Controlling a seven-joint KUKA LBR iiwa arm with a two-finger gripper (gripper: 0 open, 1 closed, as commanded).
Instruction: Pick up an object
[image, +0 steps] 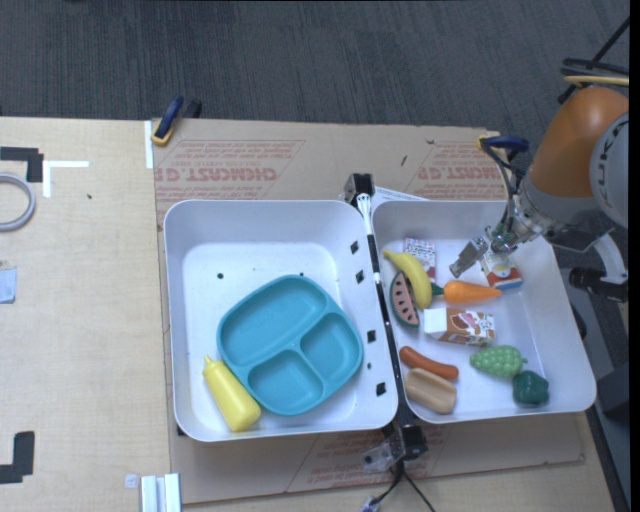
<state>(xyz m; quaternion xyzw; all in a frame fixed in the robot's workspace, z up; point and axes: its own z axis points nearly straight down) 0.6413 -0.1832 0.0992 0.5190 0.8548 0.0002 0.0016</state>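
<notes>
Carrot (470, 292) in right bin (560, 300), plate (290, 345) in left bin (190, 300)

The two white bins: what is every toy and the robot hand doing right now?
hand: low over the right bin, above the carrot
carrot: lying flat, right bin
banana: lying against the watermelon slice
hot dog: lying flat near the front
grapes: resting beside the green pepper
blue plate: flat in the left bin
yellow bottle: lying on its side
</notes>
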